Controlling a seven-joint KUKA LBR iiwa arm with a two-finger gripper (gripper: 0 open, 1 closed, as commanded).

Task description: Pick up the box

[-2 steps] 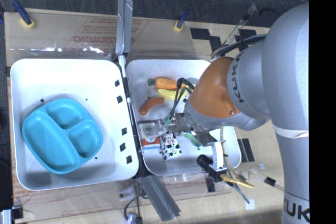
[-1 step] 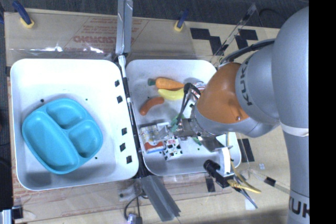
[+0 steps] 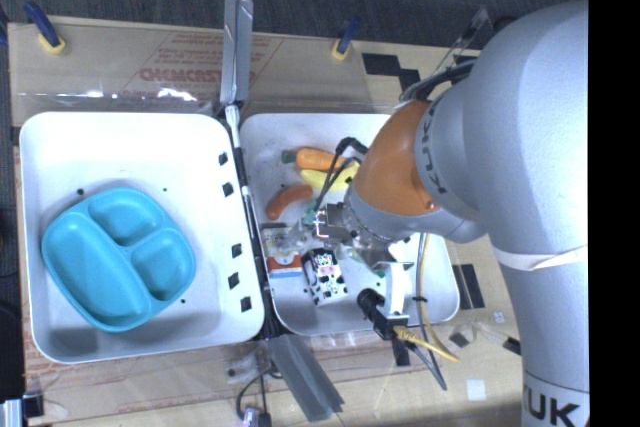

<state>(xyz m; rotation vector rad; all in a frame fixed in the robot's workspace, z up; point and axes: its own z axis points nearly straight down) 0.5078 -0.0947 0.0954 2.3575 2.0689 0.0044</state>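
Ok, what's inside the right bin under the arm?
In the right bin: an orange carrot, a yellow piece, a sausage-like piece and a black-and-white box. The arm covers the bin's right half.

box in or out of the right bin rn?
In. The box lies on the floor of the right bin, just below the end effector, near the carrot.
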